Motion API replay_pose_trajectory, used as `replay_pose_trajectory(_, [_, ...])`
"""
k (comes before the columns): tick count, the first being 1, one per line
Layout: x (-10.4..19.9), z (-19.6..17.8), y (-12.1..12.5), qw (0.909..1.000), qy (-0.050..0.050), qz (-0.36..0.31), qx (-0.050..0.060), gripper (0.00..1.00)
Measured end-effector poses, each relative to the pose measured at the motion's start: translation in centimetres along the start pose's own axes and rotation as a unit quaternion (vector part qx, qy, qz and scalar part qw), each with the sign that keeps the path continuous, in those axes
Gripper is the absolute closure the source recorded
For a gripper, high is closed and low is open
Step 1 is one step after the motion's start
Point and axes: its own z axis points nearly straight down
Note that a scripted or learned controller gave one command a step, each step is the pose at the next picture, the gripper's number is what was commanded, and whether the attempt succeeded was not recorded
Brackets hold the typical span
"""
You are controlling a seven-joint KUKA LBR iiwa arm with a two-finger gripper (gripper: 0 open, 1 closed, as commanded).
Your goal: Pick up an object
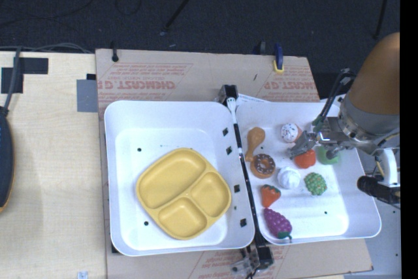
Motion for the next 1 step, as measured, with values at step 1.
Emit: replay_pose_trajectory(1, [-0.08,-0.99,-0.01,1.0000,0.000,0.000,0.000,1.00])
